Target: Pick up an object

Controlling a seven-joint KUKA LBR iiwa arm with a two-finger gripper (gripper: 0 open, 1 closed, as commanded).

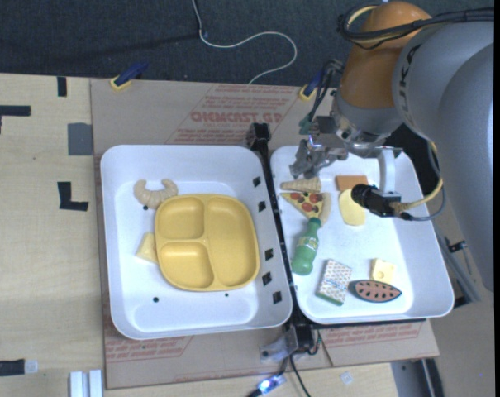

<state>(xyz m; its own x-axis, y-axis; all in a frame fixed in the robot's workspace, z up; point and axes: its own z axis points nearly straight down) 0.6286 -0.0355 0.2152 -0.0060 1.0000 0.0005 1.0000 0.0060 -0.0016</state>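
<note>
Pizza slice (pixel 303 199) just below pincer (pixel 307 162)

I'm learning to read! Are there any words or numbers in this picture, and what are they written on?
Red printing on the cardboard sheet under the bins: it appears upside down and too blurred to read.
Patterned small packet in the right bin: any print is too small to read.
Green bottle: no label readable.
Nothing else carries writing I can make out.
</note>
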